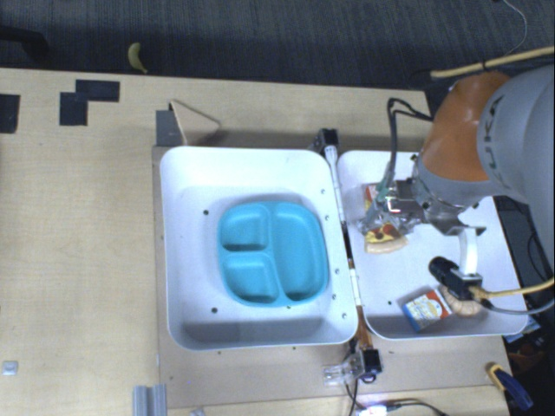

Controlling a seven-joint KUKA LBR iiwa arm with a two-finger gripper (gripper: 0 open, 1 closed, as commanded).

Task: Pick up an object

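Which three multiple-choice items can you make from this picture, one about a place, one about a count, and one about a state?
1. Where does the blue tray lie?
A. In the left bin
B. In the right bin
C. On the floor

2. How many compartments does the blue tray have?
A. Two
B. Three
C. Five

3. How does the small blue and orange box stand to the claw?
A. It lies in the right bin, apart from the claw
B. It hangs in the air above the left bin
C. It lies in the blue tray

Answers:
1. A, the tray rests in the middle of the left bin.
2. B, two small compartments at the tray's left and one long one at its right show.
3. A, the box lies near the front rim of the right bin, while the claw is over the heap of small things farther back.
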